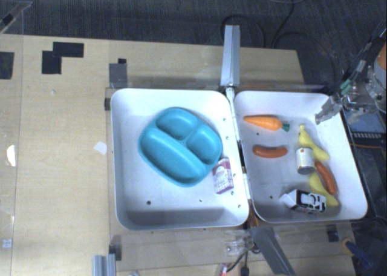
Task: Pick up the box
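Observation:
A small pink and white box [223,175] lies in the left bin [130,208], against its right wall and just off the lower right edge of the blue plate. My gripper [327,111] hangs over the far right corner of the right bin [357,208], well away from the box and with nothing seen in it. A black and white carton [309,201] lies near the front of the right bin.
A blue divided plate [180,145] fills the middle of the left bin. The right bin holds a carrot [263,123], a sausage [269,151], a banana [307,142], a small can [305,160] and a second sausage [326,177]. Cables trail behind the bench.

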Motion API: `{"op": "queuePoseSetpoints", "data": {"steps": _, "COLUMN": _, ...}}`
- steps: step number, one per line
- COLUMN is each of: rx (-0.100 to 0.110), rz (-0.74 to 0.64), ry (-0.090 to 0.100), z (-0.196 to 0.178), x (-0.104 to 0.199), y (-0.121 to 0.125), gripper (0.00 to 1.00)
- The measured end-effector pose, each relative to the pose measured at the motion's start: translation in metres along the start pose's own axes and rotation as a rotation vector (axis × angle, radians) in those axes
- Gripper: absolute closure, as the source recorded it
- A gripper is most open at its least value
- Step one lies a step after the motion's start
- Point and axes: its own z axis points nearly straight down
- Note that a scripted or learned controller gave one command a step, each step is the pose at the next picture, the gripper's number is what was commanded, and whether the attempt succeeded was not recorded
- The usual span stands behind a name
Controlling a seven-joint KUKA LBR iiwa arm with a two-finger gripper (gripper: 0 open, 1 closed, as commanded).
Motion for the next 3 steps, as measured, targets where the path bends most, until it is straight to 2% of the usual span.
{"op": "queuePoseSetpoints", "data": {"steps": 1, "rx": 0.002, "rz": 0.012, "ry": 0.0, "z": 0.136, "x": -0.012, "y": -0.016, "gripper": 0.0}}
{"op": "queuePoseSetpoints", "data": {"steps": 2, "rx": -0.005, "rz": -0.094, "ry": -0.002, "z": 0.161, "x": -0.006, "y": 0.03, "gripper": 0.0}}
{"op": "queuePoseSetpoints", "data": {"steps": 3, "rx": -0.013, "rz": -0.097, "ry": -0.003, "z": 0.148, "x": -0.005, "y": 0.033, "gripper": 1.0}}
